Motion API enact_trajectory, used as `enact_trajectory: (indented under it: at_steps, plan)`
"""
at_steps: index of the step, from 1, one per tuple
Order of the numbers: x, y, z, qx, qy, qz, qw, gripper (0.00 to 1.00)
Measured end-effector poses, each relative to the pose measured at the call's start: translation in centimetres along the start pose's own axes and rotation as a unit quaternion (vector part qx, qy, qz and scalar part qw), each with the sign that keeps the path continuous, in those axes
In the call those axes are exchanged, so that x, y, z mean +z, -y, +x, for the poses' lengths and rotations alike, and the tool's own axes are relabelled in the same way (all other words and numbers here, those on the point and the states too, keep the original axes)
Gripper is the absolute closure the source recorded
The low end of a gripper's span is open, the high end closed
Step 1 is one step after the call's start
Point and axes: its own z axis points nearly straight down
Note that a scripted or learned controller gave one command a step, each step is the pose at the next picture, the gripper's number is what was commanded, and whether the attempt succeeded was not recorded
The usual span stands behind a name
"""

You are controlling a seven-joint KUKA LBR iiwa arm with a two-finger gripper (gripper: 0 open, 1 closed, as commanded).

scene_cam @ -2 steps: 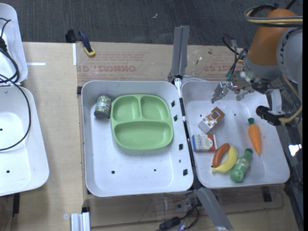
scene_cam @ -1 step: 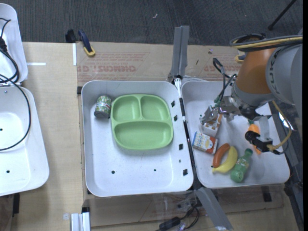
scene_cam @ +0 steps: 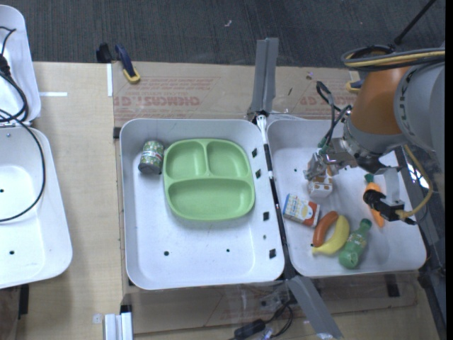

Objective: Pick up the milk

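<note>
The gripper [scene_cam: 320, 170] hung in the right bin [scene_cam: 297, 250], touching a small carton [scene_cam: 321, 185]; its grip state could not be told. The milk [scene_cam: 300, 210] lay just nearer-left, so it risked seizing the wrong carton.

A green divided plate [scene_cam: 209, 178] lies in the left bin [scene_cam: 141, 253] with a small can [scene_cam: 151, 156] just beside it. The right bin [scene_cam: 403, 253] holds a banana [scene_cam: 335, 236], a red sausage [scene_cam: 325, 227], a green bottle [scene_cam: 354, 244] and a carrot [scene_cam: 374, 198].
</note>
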Motion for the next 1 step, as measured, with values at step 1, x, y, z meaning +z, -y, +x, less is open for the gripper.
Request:
enact_trajectory:
  at_steps: [1]
  plan:
    - [-9.35,-5.57,5.6,0.001,0.0,0.002,1.0,1.0]
